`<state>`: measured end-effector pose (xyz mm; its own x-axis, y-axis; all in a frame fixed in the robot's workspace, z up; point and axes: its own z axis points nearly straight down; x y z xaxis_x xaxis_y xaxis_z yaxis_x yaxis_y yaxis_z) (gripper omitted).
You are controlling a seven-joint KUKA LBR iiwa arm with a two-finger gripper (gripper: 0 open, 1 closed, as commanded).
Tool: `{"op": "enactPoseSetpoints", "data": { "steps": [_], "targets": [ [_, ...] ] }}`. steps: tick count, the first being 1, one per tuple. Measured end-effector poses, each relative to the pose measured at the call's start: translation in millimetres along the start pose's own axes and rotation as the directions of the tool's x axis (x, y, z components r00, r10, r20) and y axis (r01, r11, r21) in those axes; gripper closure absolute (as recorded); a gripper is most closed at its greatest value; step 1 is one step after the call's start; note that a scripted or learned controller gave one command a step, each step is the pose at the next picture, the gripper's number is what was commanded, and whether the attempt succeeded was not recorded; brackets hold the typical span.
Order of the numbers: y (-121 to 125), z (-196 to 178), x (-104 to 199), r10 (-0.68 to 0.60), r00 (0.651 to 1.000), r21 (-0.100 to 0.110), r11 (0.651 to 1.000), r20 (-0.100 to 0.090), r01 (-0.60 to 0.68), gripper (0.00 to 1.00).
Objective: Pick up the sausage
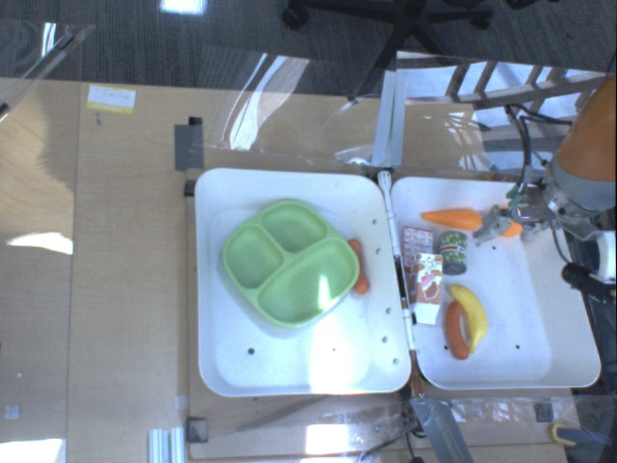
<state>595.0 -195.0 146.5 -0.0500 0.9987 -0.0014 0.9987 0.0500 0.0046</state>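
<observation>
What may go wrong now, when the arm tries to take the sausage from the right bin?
1. The sausage lies against the banana, so the fingers may catch or push the banana instead.
2. The gripper is above the carrot, at the far end of the right bin; it is not yet over the sausage.
3. A similar orange-red piece lies beside the green plate and may be mistaken for the target.

Two bins placed side by side on the worktop (116, 258)

A divided plate (289, 263) is placed in the left bin (289, 369). In the right bin (540, 355), a carrot (451, 218) is found behind a can (451, 252), and a sausage (455, 332) is laid touching a banana (469, 313).
</observation>
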Motion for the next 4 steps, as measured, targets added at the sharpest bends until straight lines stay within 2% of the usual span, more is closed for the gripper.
{"op": "enactPoseSetpoints", "data": {
  "steps": [1,2,3,4],
  "targets": [
    [56.6,36.3,-13.3,-0.049,0.999,-0.02,0.999,0.007,0.05,0.0],
    [75.5,41.4,-18.6,-0.093,0.996,0.009,0.996,-0.003,0.093,0.0],
    [74.1,27.5,-31.2,-0.088,0.996,0.002,0.996,0.019,0.088,1.0],
    [74.3,30.0,-22.4,-0.094,0.996,0.012,0.996,0.002,0.094,0.0]
  ]
}}
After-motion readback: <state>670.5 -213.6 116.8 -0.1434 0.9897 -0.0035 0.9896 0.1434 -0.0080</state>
